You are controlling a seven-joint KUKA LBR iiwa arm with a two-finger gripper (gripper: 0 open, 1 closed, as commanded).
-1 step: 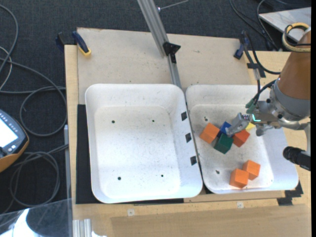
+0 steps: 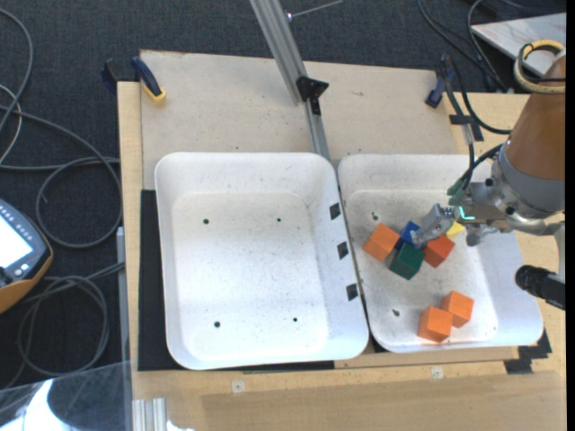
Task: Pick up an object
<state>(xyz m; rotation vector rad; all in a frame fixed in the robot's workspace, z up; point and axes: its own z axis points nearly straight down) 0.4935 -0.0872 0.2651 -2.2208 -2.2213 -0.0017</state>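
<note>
Nearest you, two small orange cubes lie loose in the right white bin, and beyond them your claw sits low over the cluster of orange block, dark green cube and red block, its spread unclear, nothing visibly lifted yet.

Arm's coming in from the right, orange band up top, wrist bent down low. Gripper points left, fingers too blurry to read.
</note>
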